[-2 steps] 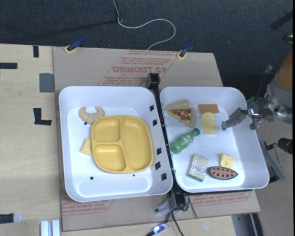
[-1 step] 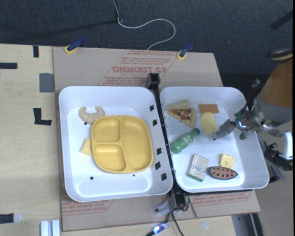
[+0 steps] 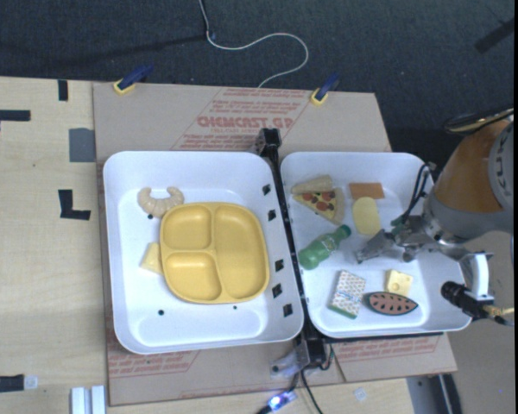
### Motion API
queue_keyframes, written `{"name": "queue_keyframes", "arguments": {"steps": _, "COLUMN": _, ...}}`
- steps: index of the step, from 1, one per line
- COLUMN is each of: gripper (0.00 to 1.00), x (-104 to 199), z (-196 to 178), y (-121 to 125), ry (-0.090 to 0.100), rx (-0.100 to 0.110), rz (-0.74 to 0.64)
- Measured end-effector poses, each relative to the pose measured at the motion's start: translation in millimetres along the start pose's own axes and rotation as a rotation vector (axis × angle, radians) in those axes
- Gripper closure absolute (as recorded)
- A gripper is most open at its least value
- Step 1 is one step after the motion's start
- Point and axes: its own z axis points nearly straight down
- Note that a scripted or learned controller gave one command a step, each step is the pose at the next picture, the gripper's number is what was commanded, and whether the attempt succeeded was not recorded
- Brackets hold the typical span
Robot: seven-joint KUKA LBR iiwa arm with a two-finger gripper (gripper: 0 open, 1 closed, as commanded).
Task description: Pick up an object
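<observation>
End effector low inside the right bin, among toy food.

From the overhead camera, the end effector (image 3: 373,249) sits near the right bin's (image 3: 412,164) right edge, its fingers too small and dark to tell whether they grip anything. A yellow block (image 3: 399,282) lies just beside it, a green bottle (image 3: 323,247) toward the bin's left wall. The arm (image 3: 476,188) is cut off at right.

Light was pretty even from above, nothing harsh. My white bins (image 3: 121,231) came out bright, almost blown out, with only faint shadows under stuff. The dark floor (image 3: 86,15) went murky. Whole frame looked soft and low-res.
</observation>
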Motion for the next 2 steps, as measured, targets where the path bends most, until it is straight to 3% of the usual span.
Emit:
{"name": "queue_keyframes", "arguments": {"steps": 1, "gripper": 0.0, "x": 1, "z": 15, "y": 0, "ry": -0.003, "rx": -0.005, "rz": 0.0}}
{"name": "queue_keyframes", "arguments": {"steps": 2, "gripper": 1.0, "x": 1, "z": 4, "y": 1, "ry": -0.004, "rx": -0.007, "rz": 0.0}}
